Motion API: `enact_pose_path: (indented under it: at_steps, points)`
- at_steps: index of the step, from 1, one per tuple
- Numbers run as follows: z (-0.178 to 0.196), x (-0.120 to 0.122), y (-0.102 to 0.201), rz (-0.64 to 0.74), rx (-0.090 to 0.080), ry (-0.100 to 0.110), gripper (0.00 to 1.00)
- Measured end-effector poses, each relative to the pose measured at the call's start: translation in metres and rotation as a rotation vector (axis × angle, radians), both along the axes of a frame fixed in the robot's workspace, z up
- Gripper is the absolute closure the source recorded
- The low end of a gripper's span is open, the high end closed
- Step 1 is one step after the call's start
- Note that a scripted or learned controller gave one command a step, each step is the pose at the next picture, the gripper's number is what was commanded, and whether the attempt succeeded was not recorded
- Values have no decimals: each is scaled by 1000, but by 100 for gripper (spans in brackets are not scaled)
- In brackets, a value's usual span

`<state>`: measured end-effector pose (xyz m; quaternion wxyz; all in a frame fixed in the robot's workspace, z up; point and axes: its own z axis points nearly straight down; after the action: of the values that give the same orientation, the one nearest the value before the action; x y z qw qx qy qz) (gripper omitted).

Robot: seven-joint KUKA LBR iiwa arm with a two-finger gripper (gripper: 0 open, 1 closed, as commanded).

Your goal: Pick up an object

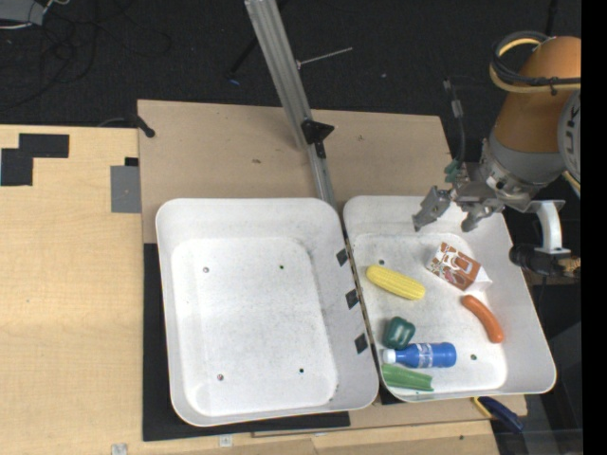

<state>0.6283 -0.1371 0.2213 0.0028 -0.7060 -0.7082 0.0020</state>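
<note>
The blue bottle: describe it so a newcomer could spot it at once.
Look in the right-hand shallow white bin, near its front edge. The blue plastic bottle with a white cap lies on its side between a dark green pepper-shaped toy and a flat green pod-shaped toy; it alone is blue.

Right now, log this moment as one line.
end effector: open, empty, above right white bin | nearest: red-and-white packet | yellow corn cob: untouched

Matt white bins (190, 226), pale wood bench (57, 282)
</note>
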Motion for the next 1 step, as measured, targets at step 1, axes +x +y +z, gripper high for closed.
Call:
enact_pose_path:
  at_steps: [1]
  points:
    - [-44,-3,3,-2,0,1,0]
